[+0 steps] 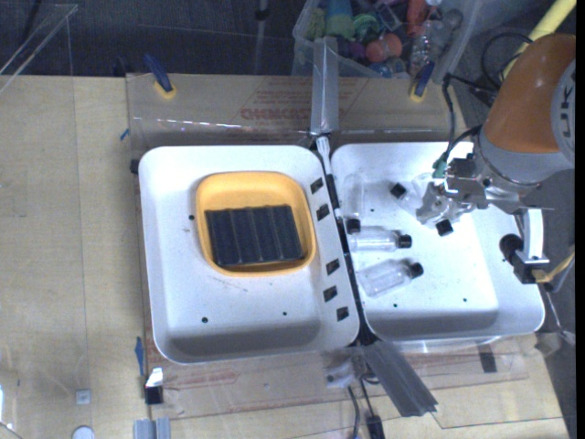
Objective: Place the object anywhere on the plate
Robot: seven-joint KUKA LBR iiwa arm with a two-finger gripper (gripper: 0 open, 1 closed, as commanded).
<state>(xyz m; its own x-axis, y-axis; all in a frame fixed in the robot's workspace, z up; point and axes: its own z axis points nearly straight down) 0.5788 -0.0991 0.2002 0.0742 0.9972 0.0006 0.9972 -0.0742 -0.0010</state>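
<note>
A yellow plate (249, 184) sits in the left bin (174, 318), and a dark ribbed rectangular piece (253, 233) lies flat on it. In the right bin (475, 309) lie two clear small bottles with black caps, one (377, 240) near the divider and one (391, 274) just in front of it. Another black cap (398, 190) shows farther back. My gripper (439, 210) hangs low over the right bin's back right part, to the right of the bottles and apart from them. A small black part (444, 228) shows right at its tip.
A grey divider (331, 236) with black clips separates the two bins. Behind the bins stands a clear box (384, 16) of colourful toys. The arm's orange band (539, 71) and a black bracket (516, 250) crowd the right bin's right side.
</note>
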